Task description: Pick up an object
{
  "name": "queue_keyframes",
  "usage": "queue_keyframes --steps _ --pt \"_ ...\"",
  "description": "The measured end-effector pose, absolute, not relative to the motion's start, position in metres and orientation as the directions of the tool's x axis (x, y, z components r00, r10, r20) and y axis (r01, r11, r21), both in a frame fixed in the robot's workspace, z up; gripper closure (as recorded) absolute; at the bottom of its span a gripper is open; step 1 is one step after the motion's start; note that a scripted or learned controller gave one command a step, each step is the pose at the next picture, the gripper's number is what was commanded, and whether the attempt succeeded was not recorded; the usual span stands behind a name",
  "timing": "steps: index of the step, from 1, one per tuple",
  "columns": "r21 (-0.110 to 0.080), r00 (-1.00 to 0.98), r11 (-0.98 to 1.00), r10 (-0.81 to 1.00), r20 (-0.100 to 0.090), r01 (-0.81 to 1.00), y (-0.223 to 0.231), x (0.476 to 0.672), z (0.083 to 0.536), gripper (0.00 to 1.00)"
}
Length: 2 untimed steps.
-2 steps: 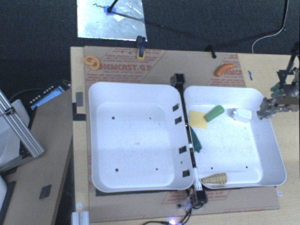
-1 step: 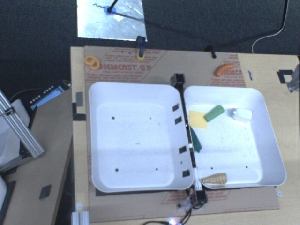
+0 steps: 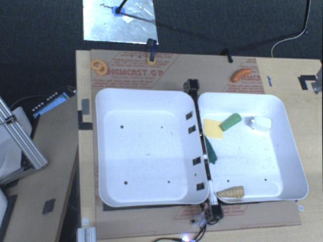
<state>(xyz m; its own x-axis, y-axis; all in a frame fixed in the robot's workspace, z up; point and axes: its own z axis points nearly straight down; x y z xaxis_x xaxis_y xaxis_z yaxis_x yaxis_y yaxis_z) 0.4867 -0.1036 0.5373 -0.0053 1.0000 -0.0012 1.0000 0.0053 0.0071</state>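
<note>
Red print on the brown board (image 3: 166,67) under the bins, readable in part only: near the far edge something like "HEMCAST", followed by letters resembling "G P", with smaller lines above and below too blurred to read. Similar red print at the board's far right (image 3: 247,82) and near edge, illegible. No readable writing elsewhere.

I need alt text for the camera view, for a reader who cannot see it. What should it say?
Two shallow white bins sit side by side on a bench. The right bin holds a yellow block, a green cylinder, a dark green piece, a white object and a tan cone. An orange sausage-shaped toy lies behind it.
</note>
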Motion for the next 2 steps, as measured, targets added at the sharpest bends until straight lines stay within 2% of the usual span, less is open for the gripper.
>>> queue_keyframes --steps 1,2 --pt "0.003 0.007 -0.007 1.0 -0.005 1.0 -0.2064 0.4851 0.535 1.0" --pt "0.004 -0.001 0.001 1.0 -0.002 1.0 -0.2068 0.4864 0.5354 1.0"
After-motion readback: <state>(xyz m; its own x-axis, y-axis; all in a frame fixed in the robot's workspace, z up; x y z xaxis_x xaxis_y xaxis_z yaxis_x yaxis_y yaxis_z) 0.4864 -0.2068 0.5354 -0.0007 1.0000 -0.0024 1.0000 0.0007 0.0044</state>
